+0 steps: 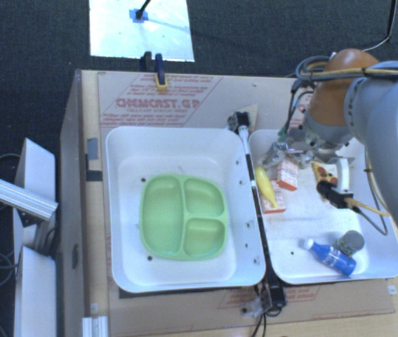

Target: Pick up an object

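I see my pincer [281, 154] low in the right bin [385, 258] beside the banana [265, 187]; its grip state I cannot tell.

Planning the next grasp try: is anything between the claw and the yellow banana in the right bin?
Nothing visible blocks it. The claw hangs at the right bin's upper left, and the banana lies just below it along the divider, with an orange-and-white box beside it.

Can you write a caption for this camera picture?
Robot arm's gripper reaches into the right bin near a banana; green tray sits left.
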You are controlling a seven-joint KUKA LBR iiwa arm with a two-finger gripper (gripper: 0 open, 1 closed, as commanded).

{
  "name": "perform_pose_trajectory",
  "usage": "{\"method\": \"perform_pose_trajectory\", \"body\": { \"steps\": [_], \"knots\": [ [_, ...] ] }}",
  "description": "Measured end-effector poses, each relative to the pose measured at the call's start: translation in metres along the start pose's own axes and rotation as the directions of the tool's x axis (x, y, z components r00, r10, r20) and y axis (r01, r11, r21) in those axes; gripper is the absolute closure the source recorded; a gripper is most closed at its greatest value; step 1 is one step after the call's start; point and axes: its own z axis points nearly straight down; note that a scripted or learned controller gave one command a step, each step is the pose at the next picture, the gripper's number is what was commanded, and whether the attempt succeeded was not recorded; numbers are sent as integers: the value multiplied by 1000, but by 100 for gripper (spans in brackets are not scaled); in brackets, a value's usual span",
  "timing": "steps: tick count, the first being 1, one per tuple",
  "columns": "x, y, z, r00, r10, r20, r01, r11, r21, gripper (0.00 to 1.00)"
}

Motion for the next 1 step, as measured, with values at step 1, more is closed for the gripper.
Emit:
{"method": "perform_pose_trajectory", "body": {
  "steps": [1],
  "knots": [
    [0, 1, -11, 1000, -2, 1, 2, 1000, -3, 100]
  ]
}}
